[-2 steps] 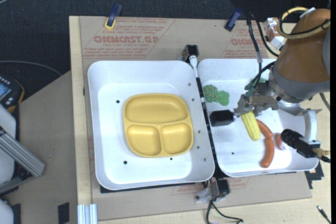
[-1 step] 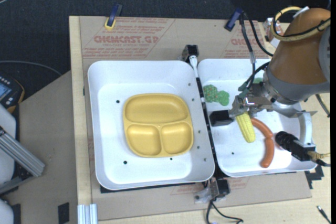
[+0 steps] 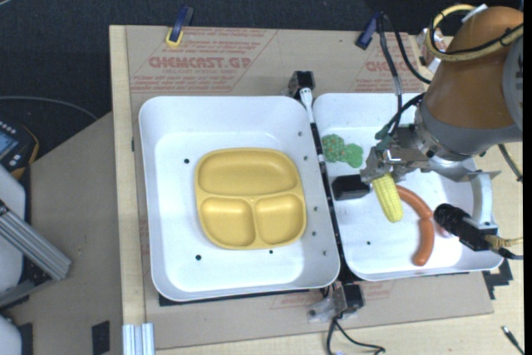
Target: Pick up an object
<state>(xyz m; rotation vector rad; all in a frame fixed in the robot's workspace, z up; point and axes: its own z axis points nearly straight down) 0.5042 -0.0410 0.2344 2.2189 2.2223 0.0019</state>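
In the right bin [image 3: 366, 258] lie a yellow corn cob [image 3: 389, 199], a green broccoli piece [image 3: 339, 150] and an orange sausage [image 3: 422, 227]. My gripper [image 3: 378, 169] hangs over the middle of this bin, at the upper end of the corn cob and just right of the broccoli. Whether it touches the corn is unclear. A small dark block [image 3: 350, 189] sits left of the corn, near the bin's left wall.
The left bin [image 3: 166, 253] holds a yellow divided plate [image 3: 249, 197]. The arm's orange band [image 3: 478, 66] and grey wrist cover the right bin's far right part. A black fitting [image 3: 461, 227] sits at that bin's right edge. Clamps stand between the bins.
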